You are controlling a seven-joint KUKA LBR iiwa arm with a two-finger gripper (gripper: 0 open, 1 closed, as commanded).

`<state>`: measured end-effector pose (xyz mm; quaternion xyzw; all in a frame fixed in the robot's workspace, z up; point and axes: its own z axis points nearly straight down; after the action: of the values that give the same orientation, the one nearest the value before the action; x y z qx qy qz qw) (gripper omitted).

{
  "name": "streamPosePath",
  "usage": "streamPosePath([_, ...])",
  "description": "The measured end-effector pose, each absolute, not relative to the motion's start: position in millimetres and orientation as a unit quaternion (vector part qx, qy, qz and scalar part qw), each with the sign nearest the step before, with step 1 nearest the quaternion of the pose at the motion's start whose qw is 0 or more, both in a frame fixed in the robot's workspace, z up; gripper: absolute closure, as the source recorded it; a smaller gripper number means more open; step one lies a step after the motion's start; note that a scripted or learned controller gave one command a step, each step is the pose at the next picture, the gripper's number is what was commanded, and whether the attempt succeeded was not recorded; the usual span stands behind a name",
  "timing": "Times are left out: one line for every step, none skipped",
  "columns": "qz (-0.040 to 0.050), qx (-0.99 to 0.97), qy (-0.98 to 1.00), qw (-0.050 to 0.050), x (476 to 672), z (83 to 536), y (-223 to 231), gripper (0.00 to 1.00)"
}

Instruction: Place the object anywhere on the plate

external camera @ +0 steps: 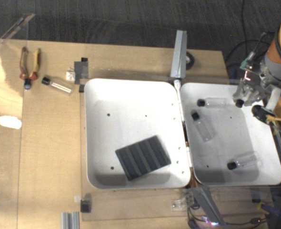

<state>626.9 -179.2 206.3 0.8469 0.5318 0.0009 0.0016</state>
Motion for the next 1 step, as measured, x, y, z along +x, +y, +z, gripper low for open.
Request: streamPosePath([0.0013,0.809,0.588,0.001,669.7,212.0,-112.3,1.00])
